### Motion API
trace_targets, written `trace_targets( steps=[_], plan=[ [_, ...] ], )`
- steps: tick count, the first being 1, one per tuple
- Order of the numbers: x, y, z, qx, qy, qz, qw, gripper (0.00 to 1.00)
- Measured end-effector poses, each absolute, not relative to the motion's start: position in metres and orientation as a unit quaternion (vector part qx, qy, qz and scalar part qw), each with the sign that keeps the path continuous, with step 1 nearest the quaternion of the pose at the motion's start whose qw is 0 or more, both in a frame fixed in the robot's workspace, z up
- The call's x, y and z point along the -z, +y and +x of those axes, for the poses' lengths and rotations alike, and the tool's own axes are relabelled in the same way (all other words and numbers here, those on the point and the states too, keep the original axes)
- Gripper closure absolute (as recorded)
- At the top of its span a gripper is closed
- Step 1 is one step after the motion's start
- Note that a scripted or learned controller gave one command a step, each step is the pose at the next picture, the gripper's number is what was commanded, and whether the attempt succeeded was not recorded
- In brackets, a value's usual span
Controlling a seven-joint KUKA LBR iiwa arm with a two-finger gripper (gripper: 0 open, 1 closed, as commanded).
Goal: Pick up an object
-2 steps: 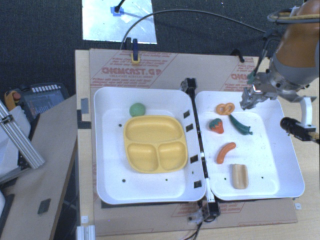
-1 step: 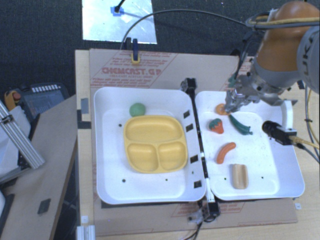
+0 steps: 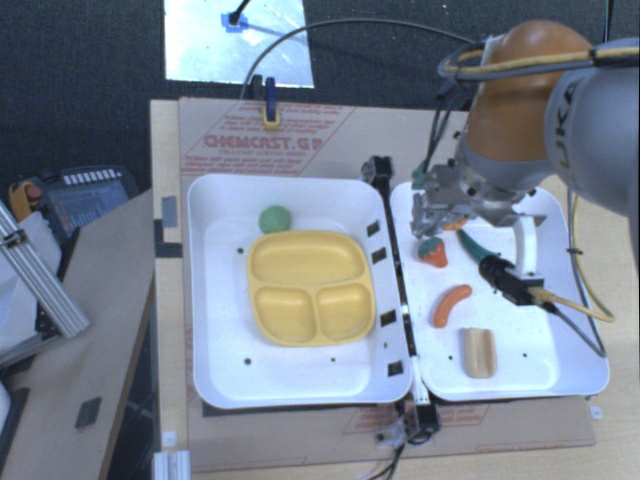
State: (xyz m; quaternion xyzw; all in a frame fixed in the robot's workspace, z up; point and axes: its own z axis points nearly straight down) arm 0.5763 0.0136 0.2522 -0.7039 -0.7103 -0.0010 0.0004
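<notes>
Pincer [image 3: 430,228], grip unreadable, beside one red fruit [image 3: 433,254]; one sausage [image 3: 451,305], one bun [image 3: 479,352] nearby.

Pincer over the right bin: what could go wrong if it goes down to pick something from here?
1. The pincer hangs close to the right bin's left wall, just above the small orange-red toy. A descent here may strike the wall or jam the toy against it.
2. A green thing lies near the toy, so it may be knocked aside or caught along with it.
</notes>
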Motion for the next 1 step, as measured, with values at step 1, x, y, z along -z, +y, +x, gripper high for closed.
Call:
trace_targets(
  steps=[1],
  plan=[
    [-0.2294,0.0648,0.5572,0.0005,-0.71,-0.704,0.001,1.0]
  ],
)
